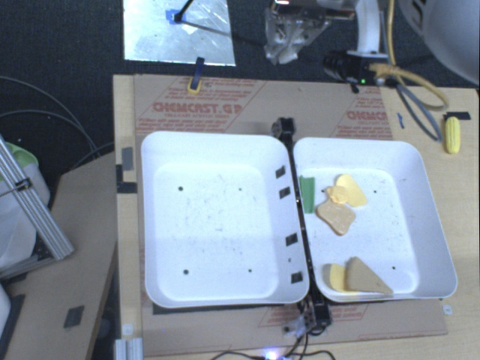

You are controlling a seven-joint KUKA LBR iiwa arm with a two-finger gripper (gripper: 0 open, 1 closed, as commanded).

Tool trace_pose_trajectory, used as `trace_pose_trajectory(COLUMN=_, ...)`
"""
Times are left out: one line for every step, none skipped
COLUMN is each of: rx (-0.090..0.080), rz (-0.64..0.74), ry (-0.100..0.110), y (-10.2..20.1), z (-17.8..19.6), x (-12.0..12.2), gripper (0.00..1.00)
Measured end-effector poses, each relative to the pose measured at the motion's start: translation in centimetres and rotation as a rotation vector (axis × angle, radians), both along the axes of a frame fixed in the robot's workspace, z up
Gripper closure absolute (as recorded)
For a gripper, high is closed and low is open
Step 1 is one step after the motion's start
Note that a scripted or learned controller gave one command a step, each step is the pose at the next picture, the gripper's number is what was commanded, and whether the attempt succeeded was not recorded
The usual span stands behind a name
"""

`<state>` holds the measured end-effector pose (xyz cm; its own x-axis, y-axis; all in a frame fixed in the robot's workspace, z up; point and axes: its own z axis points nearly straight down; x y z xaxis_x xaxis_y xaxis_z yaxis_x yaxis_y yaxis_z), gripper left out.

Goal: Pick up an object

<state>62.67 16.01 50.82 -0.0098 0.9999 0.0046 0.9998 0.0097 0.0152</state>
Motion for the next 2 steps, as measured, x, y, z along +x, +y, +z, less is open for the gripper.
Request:
trace_pose_trajectory(rx=0.001, rz=0.002, ry=0.009, y=7.62, z=2.91, x=-0.97, gripper=1.00)
trace_pose_trajectory(rx=-0.002, rz=0.000, ry=0.009, y=7.11, z=3.88, x=-0.83, gripper=1.00)
